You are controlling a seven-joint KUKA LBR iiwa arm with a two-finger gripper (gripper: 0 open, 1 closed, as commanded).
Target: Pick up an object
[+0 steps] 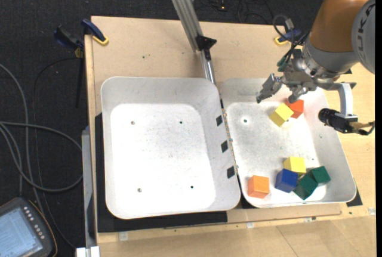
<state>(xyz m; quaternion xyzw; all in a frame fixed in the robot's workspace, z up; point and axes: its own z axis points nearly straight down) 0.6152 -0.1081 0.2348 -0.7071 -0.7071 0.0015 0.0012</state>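
Several small blocks lie in the right bin (262, 136). A yellow block (279, 114) and a red-orange block (296, 108) touch each other near the bin's far side. My gripper (280, 93) hangs just above and behind this pair, open, its two dark fingers (265, 90) spread apart with nothing held between them. Near the front edge lie an orange block (258, 185), a blue block (286, 180), a second yellow block (295, 164) and two green blocks (320, 175), clustered close together.
The left bin (119, 130) sits beside the right one, joined by black clips (225, 145). A metal pole (185, 5) slants in from the top towards the bins' far edge. Clamps (89, 32) sit at the bench's far corners.
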